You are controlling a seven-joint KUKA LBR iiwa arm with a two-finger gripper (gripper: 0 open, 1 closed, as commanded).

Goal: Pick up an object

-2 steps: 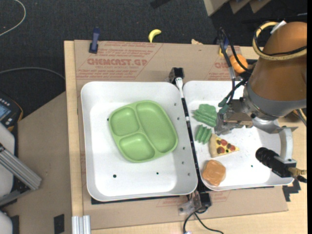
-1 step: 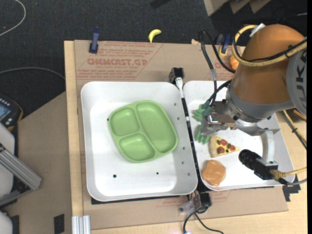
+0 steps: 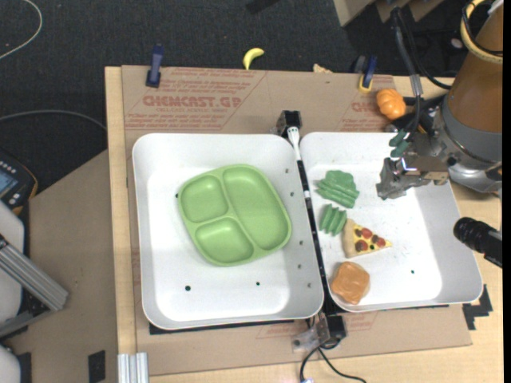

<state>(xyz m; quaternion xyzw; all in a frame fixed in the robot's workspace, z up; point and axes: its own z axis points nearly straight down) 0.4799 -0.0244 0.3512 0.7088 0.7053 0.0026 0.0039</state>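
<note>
Hovering over right bin (image 3: 447, 238) back edge, gripper (image 3: 393, 183); grip state can't tell. Nearest target: green leafy toy (image 3: 337, 187), by bin's left wall. Prob light, stiff plastic, slick; pinch across narrow width. Pizza slice (image 3: 365, 240) flat, harder.

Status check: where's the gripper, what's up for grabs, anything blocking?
Gripper over right bin, nothing seen held. Pizza slice, two green pieces, brown round piece lying loose. Nothing blocking.
</note>
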